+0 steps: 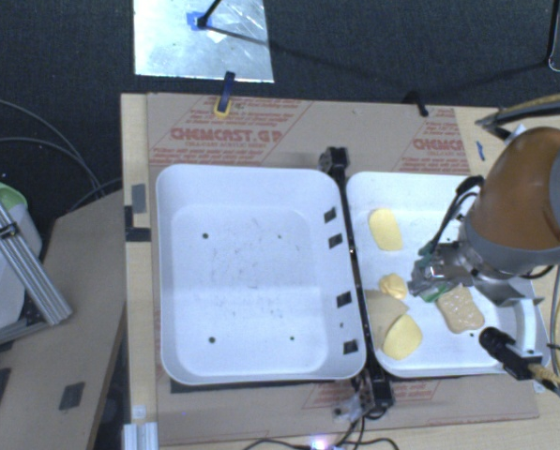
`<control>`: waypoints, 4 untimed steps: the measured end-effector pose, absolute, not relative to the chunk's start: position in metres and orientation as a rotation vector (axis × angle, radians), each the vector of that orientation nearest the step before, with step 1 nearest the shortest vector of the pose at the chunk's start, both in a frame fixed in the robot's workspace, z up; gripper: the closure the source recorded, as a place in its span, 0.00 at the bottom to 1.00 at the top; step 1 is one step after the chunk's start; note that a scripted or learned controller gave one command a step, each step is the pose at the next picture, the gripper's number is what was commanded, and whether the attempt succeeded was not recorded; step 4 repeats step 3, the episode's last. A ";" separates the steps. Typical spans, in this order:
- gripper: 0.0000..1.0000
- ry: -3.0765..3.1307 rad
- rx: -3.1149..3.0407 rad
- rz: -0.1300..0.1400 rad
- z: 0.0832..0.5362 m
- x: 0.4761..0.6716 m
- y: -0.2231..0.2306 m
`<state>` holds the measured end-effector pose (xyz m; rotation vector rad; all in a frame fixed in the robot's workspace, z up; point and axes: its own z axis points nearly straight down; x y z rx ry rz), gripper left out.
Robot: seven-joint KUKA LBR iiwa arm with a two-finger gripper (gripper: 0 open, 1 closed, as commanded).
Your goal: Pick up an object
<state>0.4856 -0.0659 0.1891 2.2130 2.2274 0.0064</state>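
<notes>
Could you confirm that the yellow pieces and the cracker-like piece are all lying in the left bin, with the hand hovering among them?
Not quite: they lie in the right bin, as the camera view shows. The yellow pieces and the cracker-like piece are there, with the hand among them, beside a smaller yellow piece. The left bin holds none of them.

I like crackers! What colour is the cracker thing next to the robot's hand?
The cracker is light tan with small dots, seen in the camera view, in the right bin.
</notes>
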 end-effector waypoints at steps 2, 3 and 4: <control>1.00 2.236 2.212 -0.001 0.303 0.486 0.057; 1.00 2.224 2.208 0.021 0.416 0.488 0.079; 1.00 2.224 2.208 0.021 0.416 0.488 0.079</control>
